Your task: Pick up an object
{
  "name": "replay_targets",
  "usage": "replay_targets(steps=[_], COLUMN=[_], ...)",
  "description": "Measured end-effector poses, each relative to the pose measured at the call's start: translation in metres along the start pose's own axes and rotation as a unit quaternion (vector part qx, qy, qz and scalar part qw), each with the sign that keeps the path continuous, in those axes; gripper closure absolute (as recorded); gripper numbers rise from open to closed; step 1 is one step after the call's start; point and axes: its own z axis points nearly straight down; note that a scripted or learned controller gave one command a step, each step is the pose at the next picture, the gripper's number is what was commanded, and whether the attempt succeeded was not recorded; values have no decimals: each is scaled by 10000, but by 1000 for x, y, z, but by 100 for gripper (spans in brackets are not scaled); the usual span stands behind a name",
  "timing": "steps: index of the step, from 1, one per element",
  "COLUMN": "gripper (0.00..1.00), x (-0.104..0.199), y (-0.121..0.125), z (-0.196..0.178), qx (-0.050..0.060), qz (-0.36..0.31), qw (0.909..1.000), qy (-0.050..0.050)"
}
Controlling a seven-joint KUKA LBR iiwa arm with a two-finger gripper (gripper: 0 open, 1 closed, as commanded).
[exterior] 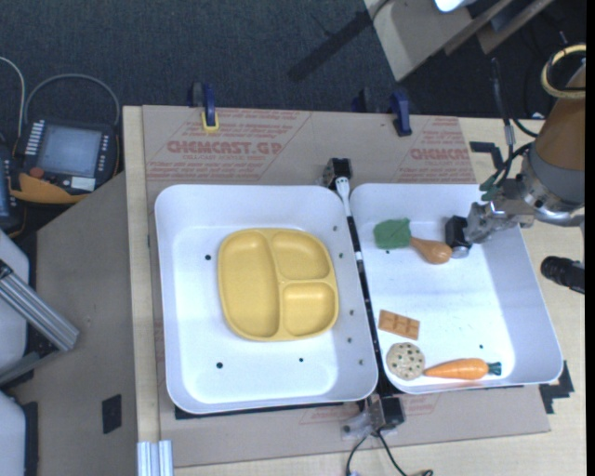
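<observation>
Gripper (462, 232) is sitting low in the right bin (521, 307), upper right of frame, touching the brown drumstick-like toy (432, 250), w/ a green piece (392, 233) just left. Can't tell how it's set or whether anything's caught. Judging: should be centring over the toy's thick end, keeping off the green piece & bin wall before closing.

We see bright, even overhead light. The white bins (260, 209) look nearly washed out, with soft, faint shadows inside their rims. A lamp glares at the top right (451, 5). Focus is slightly soft overall, and the dark floor (139, 46) stays dim.
</observation>
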Motion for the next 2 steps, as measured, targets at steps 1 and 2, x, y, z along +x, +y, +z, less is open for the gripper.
replay_targets(steps=[1,2], gripper=[100,100], x=[0,59], y=[2,-7], z=[-54,-39], qx=[-5,52], qz=[0,-25], qw=[10000,10000], qy=[-3,26])
